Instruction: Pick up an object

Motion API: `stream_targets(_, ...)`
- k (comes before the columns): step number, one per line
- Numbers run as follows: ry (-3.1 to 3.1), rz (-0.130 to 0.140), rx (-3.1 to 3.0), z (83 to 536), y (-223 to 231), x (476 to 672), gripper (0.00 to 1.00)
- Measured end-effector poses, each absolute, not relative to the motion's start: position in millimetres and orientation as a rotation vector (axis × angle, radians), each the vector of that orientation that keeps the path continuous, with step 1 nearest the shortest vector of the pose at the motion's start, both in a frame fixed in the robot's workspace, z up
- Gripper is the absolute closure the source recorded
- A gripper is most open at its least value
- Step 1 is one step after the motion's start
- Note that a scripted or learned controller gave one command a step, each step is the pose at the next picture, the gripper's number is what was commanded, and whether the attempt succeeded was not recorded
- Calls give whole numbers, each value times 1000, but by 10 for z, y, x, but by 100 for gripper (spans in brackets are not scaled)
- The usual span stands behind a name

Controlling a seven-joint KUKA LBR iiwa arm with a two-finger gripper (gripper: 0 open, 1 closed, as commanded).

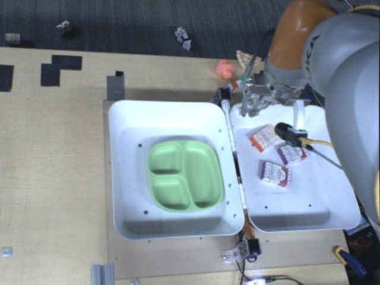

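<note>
Pale wooden table (53, 159), smooth and flat, carries both bins. The shallow white plastic left bin (127, 117) holds one light-green moulded plastic tray (185, 174), rounded at the corners, three compartments, matt and rigid in appearance. The shallow white plastic right bin (297, 209) holds the likely targets. The pincer (254, 107) stands at the bin's 11 o'clock corner; whether it is spread or pressed together cannot be told, and nothing is seen pinched in it. Just beside it at 5 o'clock lies a small flat orange-and-white printed packet (264, 138); a flat purple-and-white printed packet (274, 174) lies near bin centre; a similar purple-and-white carton (291, 154) lies at its 1 o'clock. Judgement: approach step, grasp not yet made. The next move calls for centring over one packet and descending squarely, since flat, glossy wrappers offer little edge. The grey metal arm (350, 100) enters from 3 o'clock.
</note>
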State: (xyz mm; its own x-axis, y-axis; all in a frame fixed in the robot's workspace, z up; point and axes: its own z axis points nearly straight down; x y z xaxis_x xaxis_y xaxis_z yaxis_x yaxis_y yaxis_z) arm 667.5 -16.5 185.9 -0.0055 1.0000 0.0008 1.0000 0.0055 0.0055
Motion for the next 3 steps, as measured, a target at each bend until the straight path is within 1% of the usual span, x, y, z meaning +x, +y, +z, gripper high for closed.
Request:
stream_targets(1,2225,5,2214,1855,-171,6672,0)
stream_targets(2,2223,2,2216,1988,-644,5889,0)
stream_targets(3,2219,7,2216,864,-864,5912,0)
